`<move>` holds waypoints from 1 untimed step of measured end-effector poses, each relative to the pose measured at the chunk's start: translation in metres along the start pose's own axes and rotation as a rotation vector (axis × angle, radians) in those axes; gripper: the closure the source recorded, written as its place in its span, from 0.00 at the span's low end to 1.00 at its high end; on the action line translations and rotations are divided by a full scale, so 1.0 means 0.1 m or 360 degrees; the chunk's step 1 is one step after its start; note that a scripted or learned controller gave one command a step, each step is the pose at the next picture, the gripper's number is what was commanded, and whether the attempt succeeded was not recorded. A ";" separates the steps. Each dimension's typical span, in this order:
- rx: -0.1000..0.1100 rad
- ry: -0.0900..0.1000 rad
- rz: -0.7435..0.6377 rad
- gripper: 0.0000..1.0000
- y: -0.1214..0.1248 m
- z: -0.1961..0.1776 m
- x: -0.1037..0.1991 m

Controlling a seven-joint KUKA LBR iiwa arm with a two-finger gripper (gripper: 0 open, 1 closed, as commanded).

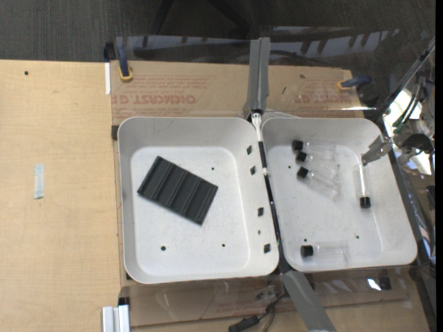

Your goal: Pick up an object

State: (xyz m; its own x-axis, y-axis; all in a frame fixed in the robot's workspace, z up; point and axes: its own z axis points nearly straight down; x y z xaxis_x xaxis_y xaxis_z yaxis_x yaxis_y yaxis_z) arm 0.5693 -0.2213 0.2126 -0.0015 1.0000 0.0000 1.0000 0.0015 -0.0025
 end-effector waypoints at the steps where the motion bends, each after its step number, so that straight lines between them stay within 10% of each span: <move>1: -0.0005 0.0008 -0.0141 0.00 0.45 1.21 0.09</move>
State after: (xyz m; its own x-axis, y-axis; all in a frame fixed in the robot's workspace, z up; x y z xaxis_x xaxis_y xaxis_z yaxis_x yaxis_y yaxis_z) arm 0.6135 -0.2125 0.0917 -0.0898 0.9959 0.0050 0.9960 0.0898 0.0006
